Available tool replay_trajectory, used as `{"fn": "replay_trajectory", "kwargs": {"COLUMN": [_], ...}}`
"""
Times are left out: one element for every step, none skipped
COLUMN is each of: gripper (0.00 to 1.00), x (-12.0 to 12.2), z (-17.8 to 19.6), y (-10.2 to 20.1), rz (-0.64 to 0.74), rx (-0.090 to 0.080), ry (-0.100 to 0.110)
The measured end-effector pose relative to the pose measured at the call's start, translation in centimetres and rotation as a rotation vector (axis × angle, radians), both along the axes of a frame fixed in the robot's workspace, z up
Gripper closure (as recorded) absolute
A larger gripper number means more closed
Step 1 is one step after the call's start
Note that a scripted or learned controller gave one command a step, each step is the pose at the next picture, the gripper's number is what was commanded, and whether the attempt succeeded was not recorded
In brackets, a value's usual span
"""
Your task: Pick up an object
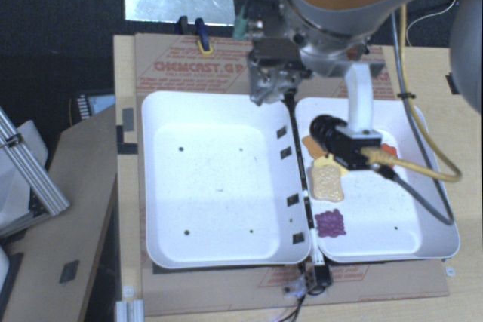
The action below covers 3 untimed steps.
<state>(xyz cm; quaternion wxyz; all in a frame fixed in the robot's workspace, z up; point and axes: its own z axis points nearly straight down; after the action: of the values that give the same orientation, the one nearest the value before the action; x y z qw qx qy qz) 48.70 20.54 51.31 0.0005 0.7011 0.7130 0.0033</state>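
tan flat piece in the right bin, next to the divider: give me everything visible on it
The tan piece is a flat, pale beige slab shaped like a bread slice, with rounded corners and a faintly speckled face; it looks like toy foam or plastic. It lies flat on the floor of the right bin, close to the wall shared with the other bin, long side running away from the camera. A purple lump sits just nearer the camera, narrowly apart. An orange piece is by its far end; contact cannot be told.

Below-left of the tool [272, 93], the left bin [211, 177] lies open; below-right, an orange piece [312, 145], beige slice [327, 182] and purple cluster [330, 222] crowd the right bin [392, 234] at its inner wall.
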Motion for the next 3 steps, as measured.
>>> {"fn": "replay_trajectory", "kwargs": {"gripper": [1.00, 1.00, 1.00], "x": [0.0, -0.1, 0.4], "z": [1.1, -9.1, -38.9], "y": [0.0, 3.0, 2.7], "rz": [0.006, -0.010, -0.017], "rx": [0.002, -0.007, -0.010], "ry": [-0.001, 0.014, 0.020]}}
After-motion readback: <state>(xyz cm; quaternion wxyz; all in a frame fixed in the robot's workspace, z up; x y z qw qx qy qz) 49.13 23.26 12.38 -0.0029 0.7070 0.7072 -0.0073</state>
